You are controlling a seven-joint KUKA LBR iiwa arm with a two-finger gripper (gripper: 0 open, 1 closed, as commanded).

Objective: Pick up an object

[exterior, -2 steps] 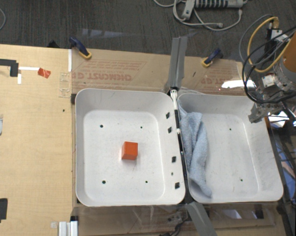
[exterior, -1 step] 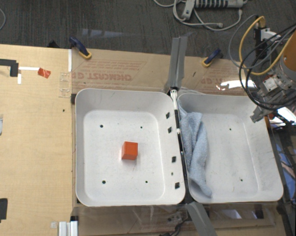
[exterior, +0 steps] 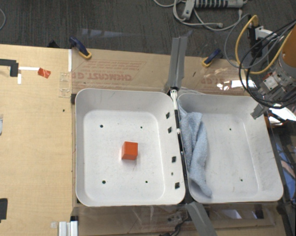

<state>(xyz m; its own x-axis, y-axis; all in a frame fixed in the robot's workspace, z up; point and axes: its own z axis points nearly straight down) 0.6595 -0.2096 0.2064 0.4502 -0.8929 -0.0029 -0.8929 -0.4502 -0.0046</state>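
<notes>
An orange-red cube sits flat near the middle of the left bin. A light blue cloth lies crumpled along the left wall of the right bin, running from the back corner to the front. My arm comes in at the upper right, its orange band at the frame edge. The gripper hangs over the right bin's back right corner, tangled in cables and partly cut off. It is far from both the cube and the cloth, and nothing shows in it.
A ridge with black clips separates the two bins. Cardboard lies behind them, held by blue clamps. Black and yellow cables dangle around the wrist. A wooden bench top spreads to the left.
</notes>
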